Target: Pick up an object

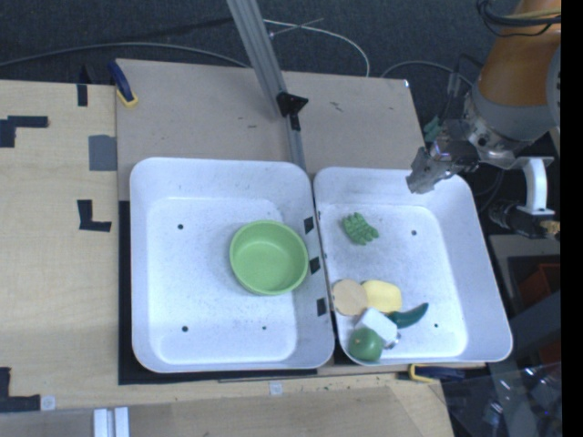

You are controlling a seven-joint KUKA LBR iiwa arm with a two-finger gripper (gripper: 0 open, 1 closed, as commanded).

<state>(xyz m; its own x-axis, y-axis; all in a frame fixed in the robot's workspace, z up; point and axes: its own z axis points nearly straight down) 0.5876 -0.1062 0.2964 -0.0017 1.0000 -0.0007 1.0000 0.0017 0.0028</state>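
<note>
My gripper (pixel 424 179) hangs over the far right rim of the right bin (pixel 455 244), with nothing visible between its fingers. In that bin lies a small green leafy toy (pixel 360 228) near the far left part. A cluster sits at the near left: a tan round piece (pixel 349 297), a yellow piece (pixel 383 294), a white block (pixel 376 323), a green ball (pixel 366 344) and a dark green pepper-like piece (pixel 412 315). A green bowl (pixel 268 257) stands in the left bin (pixel 182 244).
A grey metal pole (pixel 264 53) slants across the bench behind the bins, ending at a black clamp (pixel 291 105). Cables trail over the dark floor at the back. Black clips (pixel 314 264) sit on the rims between the bins.
</note>
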